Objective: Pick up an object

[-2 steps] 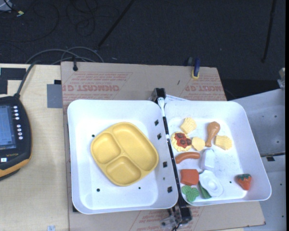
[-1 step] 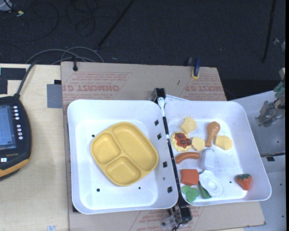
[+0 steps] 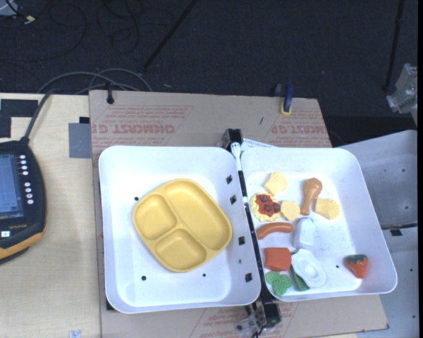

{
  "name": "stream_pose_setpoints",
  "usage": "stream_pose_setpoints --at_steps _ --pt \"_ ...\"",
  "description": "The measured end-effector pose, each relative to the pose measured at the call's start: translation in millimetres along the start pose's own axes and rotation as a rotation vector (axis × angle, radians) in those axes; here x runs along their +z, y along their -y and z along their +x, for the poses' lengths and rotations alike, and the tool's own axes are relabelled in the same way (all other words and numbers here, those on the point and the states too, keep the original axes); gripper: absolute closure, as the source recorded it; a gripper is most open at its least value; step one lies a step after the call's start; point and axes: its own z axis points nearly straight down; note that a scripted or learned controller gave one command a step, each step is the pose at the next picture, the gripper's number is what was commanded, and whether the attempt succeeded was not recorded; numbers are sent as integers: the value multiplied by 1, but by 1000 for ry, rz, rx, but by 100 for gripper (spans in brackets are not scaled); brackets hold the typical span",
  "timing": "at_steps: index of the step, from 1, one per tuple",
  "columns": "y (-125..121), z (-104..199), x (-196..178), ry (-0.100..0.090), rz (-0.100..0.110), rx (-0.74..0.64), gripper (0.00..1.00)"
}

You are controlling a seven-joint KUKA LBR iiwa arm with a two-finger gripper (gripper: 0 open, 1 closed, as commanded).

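Brown plastic toy drumstick [image 3: 311,193] lies in the right shallow white bin [image 3: 352,162], one o'clock of the red toy sausage [image 3: 275,229]. I cannot tell the gripper's state or bearing.

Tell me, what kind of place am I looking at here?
Most likely a robotics lab test bench. A handheld control pendant lies at the left, cables trail over the dark floor, and two white bins sit on cardboard, one holding a yellow divided plate, the other toy food such as a drumstick.

Left of the yellow plate [image 3: 181,224], your teach pendant [image 3: 10,199] is cut off by the frame edge. Right of it, the small white pieces [image 3: 307,234] blur together, unidentifiable.
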Motion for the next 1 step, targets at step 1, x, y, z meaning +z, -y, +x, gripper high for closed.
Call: stream_pose_setpoints --at_steps 1 --pt "72 -70 77 -3 25 15 100"
